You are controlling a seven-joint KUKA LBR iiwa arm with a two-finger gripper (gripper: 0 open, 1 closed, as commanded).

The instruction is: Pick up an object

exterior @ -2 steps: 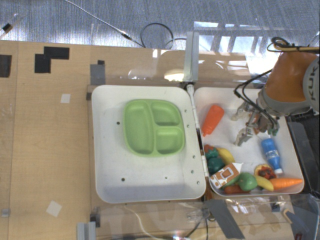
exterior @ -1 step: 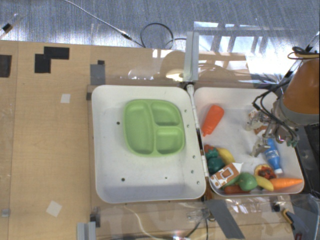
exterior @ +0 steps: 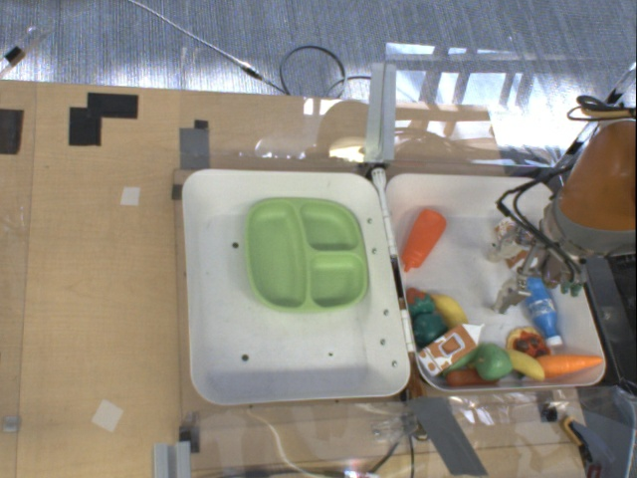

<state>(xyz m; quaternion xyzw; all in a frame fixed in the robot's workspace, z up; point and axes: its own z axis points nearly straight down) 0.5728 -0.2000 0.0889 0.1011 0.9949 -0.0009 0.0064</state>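
Orange wrist band is the first thing you're seeing here, sitting over the right edge of the right bin (exterior: 593,307) where your arm is reaching in. The gripper (exterior: 520,285) is hanging low over the right half of that bin, just beside the blue bottle (exterior: 542,313), and honestly you can't tell from this angle how it's set, with the cables and metal bits all blurring together. Nothing is visibly sitting between its tips.

Your pickable stuff is all crowding the right bin. An orange carrot-shaped piece (exterior: 423,237) is lying tilted near the bin's left wall, toward the far edge, well apart from the rest. Along the near edge you're looking at a pile: a dark green vegetable (exterior: 426,319) touching a yellow piece (exterior: 449,310), a small brown-and-white carton (exterior: 447,348) just beside them, a green pepper-like thing (exterior: 492,362), a yellow banana (exterior: 525,364), and a second long carrot (exterior: 569,364) lying flat in the near right corner. The blue bottle is lying just above that carrot, cap pointing toward the gripper.

Over in the left bin (exterior: 214,366), a light green divided plate (exterior: 306,253) is sitting about in the middle, slightly toward the far edge. Both bins are resting side by side on the wooden bench (exterior: 90,297), touching along their shared wall.
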